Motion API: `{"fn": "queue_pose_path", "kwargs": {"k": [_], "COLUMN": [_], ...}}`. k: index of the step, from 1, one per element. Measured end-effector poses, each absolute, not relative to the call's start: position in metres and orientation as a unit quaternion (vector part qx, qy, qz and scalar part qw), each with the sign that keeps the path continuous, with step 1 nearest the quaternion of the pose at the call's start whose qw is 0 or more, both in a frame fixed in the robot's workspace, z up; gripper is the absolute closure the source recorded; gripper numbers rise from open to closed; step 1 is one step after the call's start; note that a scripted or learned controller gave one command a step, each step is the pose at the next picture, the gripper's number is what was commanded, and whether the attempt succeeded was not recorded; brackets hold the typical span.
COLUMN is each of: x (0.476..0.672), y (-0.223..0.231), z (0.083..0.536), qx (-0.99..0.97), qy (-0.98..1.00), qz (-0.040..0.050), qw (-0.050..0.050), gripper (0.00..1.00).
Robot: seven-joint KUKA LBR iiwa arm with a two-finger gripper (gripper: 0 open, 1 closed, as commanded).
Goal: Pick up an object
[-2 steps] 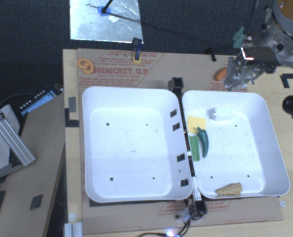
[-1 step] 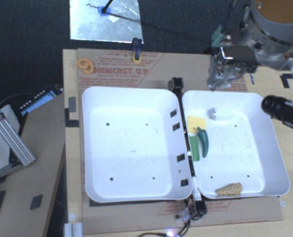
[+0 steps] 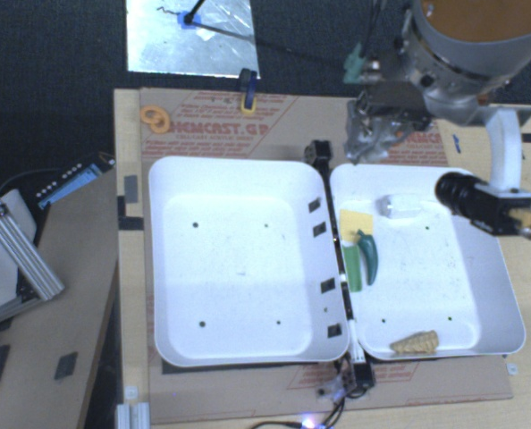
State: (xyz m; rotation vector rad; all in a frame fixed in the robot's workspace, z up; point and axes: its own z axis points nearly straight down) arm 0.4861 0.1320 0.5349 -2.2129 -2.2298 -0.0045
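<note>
Couldn't tell the gripper [image 3: 370,146] jaws' state, tbh. Hung over right bin's [image 3: 480,280] far rim; green pepper [image 3: 369,256] lay below it, near the divider, long axis running near-to-far.

white bins [image 3: 230,266], green pepper [image 3: 369,256], yellow block [image 3: 356,221]

My bench [image 3: 87,266]: one brown cardboard sheet [image 3: 274,114] with red print lies flat on it. On the sheet: left white bin [image 3: 172,239] and right white bin [image 3: 489,284], touching along their inner edges; a tan ring [image 3: 155,118] at the far left corner; a blue-and-yellow clamp [image 3: 247,91] on the far edge.
</note>
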Motion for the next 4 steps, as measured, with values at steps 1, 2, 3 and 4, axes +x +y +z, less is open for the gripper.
{"fn": "queue_pose_path", "kwargs": {"k": [1,2,3,4], "x": [0.486,0.486,0.486,0.486], "y": [0.169,0.201,0.235,0.234], "z": [0.535,0.535,0.535,0.535], "qx": [-0.704,-0.705,-0.705,-0.705], "qy": [-0.710,-0.710,-0.710,-0.709], "qz": [-0.0014,-0.0015,-0.0013,-0.0011], "qw": [0.000,0.000,0.000,0.000], "gripper": [1.00,1.00,1.00,1.00]}}
